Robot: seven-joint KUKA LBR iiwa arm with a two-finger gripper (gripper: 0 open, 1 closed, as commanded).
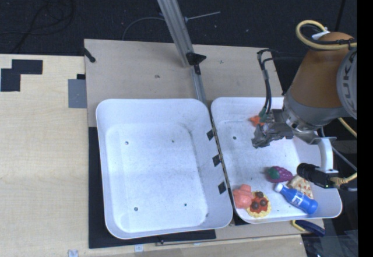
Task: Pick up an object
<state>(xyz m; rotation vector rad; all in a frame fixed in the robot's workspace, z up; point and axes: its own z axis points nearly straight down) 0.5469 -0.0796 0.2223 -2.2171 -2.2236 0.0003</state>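
Observation:
My gripper [260, 135] hangs over the upper middle of the right bin [236, 154], under the grey and orange wrist. A small orange object [254, 119] lies just left of it near the bin's back. Toward the front of the right bin lie a purple and green toy [279, 173], a blue bottle with a white label [298, 199], a pink piece [242, 196], a yellow and red tart-like toy [259, 206] and a tan waffle-like piece [301, 183]. The gripper is above and left of the purple toy, apart from it.
The left bin [116, 133] sits beside the right one, with black clips [216, 159] along the shared wall. A metal pole [176, 23] slants up from the bench behind the bins. A black cylinder on the arm [315, 173] overhangs the right bin's right side.

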